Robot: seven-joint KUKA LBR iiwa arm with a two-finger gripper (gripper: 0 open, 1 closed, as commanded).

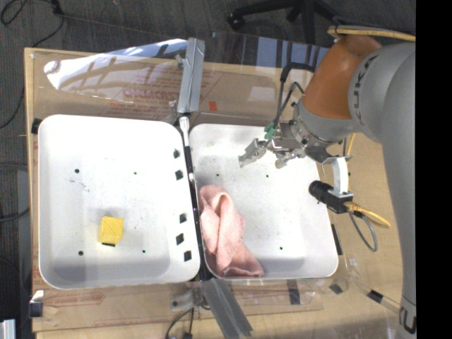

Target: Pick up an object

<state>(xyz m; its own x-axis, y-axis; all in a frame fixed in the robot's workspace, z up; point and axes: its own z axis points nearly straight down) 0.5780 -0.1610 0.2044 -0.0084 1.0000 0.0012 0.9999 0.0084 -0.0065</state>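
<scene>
A pink cloth (223, 233) lies crumpled along the left wall of the right bin (311, 256), reaching to its front edge. A small yellow block (111, 230) rests in the front left part of the left bin (63, 147). My gripper (265, 155) hangs over the back middle of the right bin, its two fingers spread apart with nothing between them. It is above and to the right of the cloth, well apart from it.
A metal divider with black clips (185, 189) runs between the two bins. A black and yellow fitting (337, 198) sticks out at the right bin's right rim. Clear plastic sheeting (120, 66) lies behind the bins.
</scene>
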